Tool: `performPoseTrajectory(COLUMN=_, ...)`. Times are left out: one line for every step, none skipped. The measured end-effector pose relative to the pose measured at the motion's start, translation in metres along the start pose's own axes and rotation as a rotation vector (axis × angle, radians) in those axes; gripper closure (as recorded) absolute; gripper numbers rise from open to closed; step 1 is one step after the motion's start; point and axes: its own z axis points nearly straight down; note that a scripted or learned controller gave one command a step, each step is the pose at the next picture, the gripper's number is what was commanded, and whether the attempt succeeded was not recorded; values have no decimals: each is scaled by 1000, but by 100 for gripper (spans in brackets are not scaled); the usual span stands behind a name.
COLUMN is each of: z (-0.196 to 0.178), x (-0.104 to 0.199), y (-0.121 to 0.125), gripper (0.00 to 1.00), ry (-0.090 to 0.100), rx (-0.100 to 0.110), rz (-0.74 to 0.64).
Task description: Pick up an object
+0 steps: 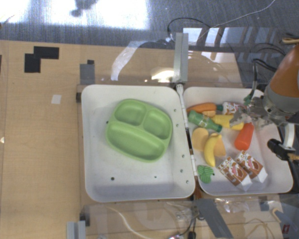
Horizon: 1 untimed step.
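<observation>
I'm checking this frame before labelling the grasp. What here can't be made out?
- Gripper: fingers blurred among the toys in the right bin; their state is unclear.
- Arm: cut off by the camera view's right edge.
- Two cartons: print too small to read.
- Small green toy: shape unclear at the bin's rim.

Right bin [284,180] crowded with toy food [213,148]; left bin [97,176] margins open
</observation>
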Motion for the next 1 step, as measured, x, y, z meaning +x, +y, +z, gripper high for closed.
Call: performPoseTrajectory(z=36, x=17, y=73, gripper=0, ry=-3, rx=32, rz=51)
